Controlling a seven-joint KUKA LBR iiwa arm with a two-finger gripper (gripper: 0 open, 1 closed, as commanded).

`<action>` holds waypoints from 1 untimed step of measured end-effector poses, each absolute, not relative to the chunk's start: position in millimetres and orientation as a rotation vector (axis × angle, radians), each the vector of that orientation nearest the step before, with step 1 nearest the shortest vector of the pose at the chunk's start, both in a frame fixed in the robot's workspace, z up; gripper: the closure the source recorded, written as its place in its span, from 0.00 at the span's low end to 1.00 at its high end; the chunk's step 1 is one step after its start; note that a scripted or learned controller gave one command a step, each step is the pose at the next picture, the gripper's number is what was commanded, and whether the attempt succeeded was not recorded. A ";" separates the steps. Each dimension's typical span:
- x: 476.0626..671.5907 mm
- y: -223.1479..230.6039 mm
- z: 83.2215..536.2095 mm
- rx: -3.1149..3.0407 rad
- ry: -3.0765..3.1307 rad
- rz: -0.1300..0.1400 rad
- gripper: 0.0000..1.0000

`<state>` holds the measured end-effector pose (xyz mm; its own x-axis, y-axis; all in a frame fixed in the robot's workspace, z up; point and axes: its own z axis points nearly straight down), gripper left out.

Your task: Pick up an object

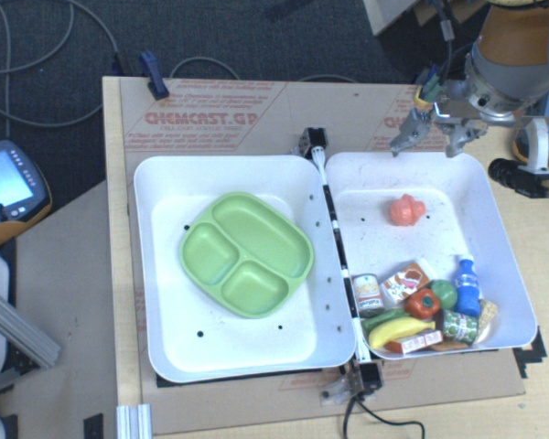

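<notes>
The gripper (436, 138) hangs over the far rim of the right bin (503, 231), its 2 fingers spread apart with nothing between them. Just below it, toward the bin's middle and apart from the fingers, lies a pink toy (406, 209). Farther off, in the near corner, sits a heap of toy food: a banana (392, 329), a tomato (422, 304), a blue bottle (466, 286). The left bin (165, 245) holds a green 3-compartment tray (246, 253). The board (256, 108) behind reads "CHEMCAST GP".
</notes>
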<state>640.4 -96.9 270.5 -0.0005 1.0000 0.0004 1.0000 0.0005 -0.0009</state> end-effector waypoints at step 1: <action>635.4 -118.3 168.6 -2.218 -2.211 0.012 0.00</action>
<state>635.4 -118.3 168.6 0.0028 1.0000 0.0014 0.9999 -0.0028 -0.0122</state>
